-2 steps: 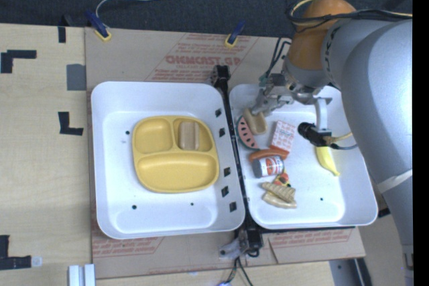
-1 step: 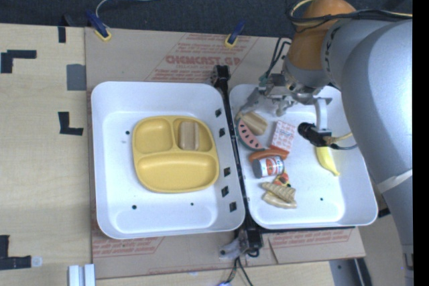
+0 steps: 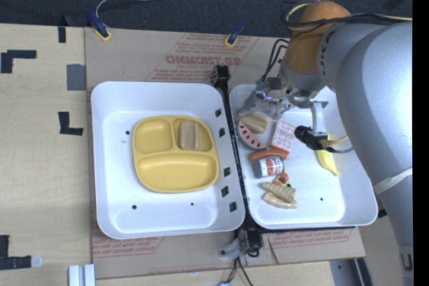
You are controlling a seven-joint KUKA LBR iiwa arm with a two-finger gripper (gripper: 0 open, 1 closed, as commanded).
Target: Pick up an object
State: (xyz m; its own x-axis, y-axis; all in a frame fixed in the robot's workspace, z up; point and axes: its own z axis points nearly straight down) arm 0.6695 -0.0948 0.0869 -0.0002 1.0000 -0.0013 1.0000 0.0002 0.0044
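So the arm comes in from the right and hangs over the back of the right bin point(image 3: 348, 204), with the gripper point(image 3: 271, 98) low near the bin's rear left corner. Can't tell from here how the gripper is set, it's too small and cluttered up there.

Closest candidates: a tan bun-looking piece point(image 3: 255, 122) just below the gripper, touching a pink slice point(image 3: 249, 137). Beside those is a white packet with red print point(image 3: 283, 136), then a small can point(image 3: 268, 164), a sandwich-like piece point(image 3: 279, 195) toward the front, and a banana point(image 3: 327, 160) on the right. A yellow divided tray point(image 3: 175, 152) sits in the left bin point(image 3: 114, 211).

My take: go for the bun, straight down, and center on it so the slice doesn't get dragged along.

Room is tight. The divider wall between the bins is right beside it on the left, so lift straight up. The front right of the bin looks like the roomiest patch.
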